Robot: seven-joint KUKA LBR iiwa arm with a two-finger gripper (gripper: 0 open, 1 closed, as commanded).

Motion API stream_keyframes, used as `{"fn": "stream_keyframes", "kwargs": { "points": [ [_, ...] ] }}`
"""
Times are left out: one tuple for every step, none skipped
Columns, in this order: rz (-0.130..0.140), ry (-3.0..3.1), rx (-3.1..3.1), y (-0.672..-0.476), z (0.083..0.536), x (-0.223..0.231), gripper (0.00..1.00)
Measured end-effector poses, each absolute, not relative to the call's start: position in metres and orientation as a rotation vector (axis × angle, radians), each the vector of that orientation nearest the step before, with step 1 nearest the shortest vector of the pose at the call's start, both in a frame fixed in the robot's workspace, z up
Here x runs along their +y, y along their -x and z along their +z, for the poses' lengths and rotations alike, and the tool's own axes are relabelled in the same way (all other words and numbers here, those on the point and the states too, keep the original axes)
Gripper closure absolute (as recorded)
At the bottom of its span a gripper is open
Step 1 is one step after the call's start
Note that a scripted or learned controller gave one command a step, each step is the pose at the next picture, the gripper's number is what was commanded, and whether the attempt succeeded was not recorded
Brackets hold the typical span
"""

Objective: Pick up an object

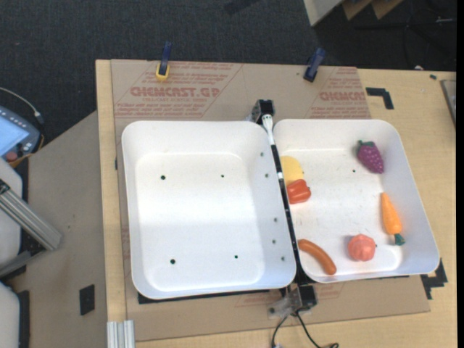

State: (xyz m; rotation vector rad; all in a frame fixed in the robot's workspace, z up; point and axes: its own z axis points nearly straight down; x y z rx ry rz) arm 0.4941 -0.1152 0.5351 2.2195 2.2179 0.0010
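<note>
The right bin (341, 140) holds several toy foods. A purple grape bunch (370, 156) lies near its far right corner. A yellow piece (291, 168) and a red-orange pepper (299, 191) sit against the bin's left wall. An orange carrot (391, 217) lies along the right side. A pink round fruit (362, 247) and an orange-red sausage (317, 256) rest near the front edge.
The left bin (196, 209) sits beside the right one, joined by a black clip strip (278, 187). Both rest on a brown board (217, 85) held by a yellow-blue clamp (164, 62) and a blue clamp (314, 64). Cables (293, 317) trail at the front.
</note>
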Motion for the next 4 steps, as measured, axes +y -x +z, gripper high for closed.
{"fn": "stream_keyframes", "kwargs": {
  "points": [
    [0.0,-2.222,2.22,-0.4789,0.5357,-0.1239,1.0],
    [0.0,-2.221,2.22,-0.4795,0.5353,-0.1299,1.0],
    [0.0,-2.221,2.219,-0.4794,0.5353,-0.1317,1.0],
    [0.0,-2.221,2.22,-0.4795,0.5353,-0.1317,1.0]
  ]
}}
